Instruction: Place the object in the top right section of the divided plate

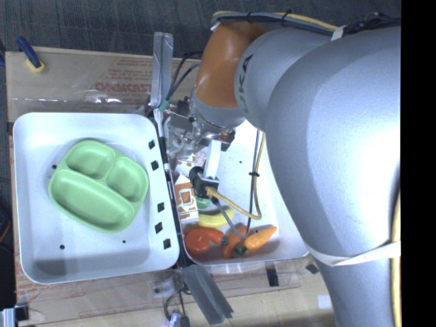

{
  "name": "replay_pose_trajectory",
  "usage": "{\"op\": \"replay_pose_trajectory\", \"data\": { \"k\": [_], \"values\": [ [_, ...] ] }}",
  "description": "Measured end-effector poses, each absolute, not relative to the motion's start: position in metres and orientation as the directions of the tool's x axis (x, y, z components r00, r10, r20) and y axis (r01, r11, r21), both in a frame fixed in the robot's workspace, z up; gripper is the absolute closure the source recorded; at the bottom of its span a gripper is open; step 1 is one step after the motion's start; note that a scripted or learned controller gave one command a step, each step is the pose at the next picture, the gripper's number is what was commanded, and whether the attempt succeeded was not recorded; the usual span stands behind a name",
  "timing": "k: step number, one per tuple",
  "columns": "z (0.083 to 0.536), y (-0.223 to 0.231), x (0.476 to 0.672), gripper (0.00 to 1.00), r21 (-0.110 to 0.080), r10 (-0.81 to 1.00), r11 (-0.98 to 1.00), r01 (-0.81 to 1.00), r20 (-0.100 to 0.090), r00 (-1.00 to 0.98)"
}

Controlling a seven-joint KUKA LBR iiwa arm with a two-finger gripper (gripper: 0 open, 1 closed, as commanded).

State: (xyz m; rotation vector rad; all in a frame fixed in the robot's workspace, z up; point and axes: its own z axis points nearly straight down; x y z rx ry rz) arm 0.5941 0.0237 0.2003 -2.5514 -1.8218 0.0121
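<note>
The tool (197, 157) hung over the right bin's (240, 163) left edge; its grip was unreadable. Toy food (228, 236) lay just below it, the divided plate (99, 183) well left. A centred, vertical descent would serve best.

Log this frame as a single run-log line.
arm: over right bin | gripper: above toy food | green divided plate: left bin, nothing on it | placement: not done
</note>
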Motion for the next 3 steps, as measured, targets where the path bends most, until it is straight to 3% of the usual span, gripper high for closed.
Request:
{"op": "replay_pose_trajectory", "data": {
  "k": [1,2,3],
  "values": [
    [0.260,-0.004,0.589,1.00,-0.002,0.947,-0.321,0.947,0.000,0.321],
    [0.325,-0.050,0.554,1.00,-0.002,0.921,-0.389,0.921,0.000,0.389],
    [0.391,-0.103,0.533,1.00,-0.001,0.885,-0.467,0.885,0.000,0.467]
  ]
}}
